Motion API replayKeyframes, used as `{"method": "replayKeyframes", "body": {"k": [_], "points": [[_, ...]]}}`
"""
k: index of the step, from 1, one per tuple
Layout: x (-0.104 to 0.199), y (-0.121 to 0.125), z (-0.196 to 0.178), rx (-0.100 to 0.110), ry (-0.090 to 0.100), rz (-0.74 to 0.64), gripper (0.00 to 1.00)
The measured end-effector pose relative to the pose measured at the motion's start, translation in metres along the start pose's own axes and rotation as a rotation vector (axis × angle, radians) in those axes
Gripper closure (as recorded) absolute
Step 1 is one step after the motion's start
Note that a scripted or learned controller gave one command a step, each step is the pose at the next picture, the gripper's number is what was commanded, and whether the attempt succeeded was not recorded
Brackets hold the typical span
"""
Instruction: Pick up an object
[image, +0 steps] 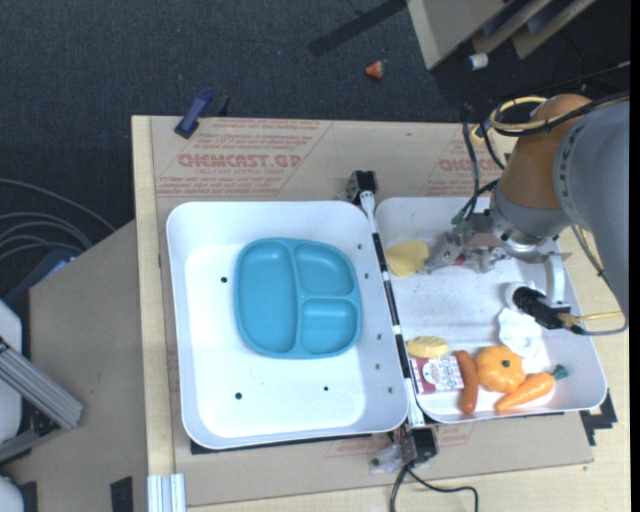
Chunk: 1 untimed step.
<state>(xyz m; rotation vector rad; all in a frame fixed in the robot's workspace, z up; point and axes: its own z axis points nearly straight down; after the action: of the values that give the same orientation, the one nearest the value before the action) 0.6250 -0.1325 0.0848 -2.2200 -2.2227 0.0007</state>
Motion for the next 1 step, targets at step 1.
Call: {"method": "replayKeyframes", "body": {"k": [1], "points": [[0.0003, 0.0006, -0.0103, -0.002, -0.001, -0.002, 1.00]]}}
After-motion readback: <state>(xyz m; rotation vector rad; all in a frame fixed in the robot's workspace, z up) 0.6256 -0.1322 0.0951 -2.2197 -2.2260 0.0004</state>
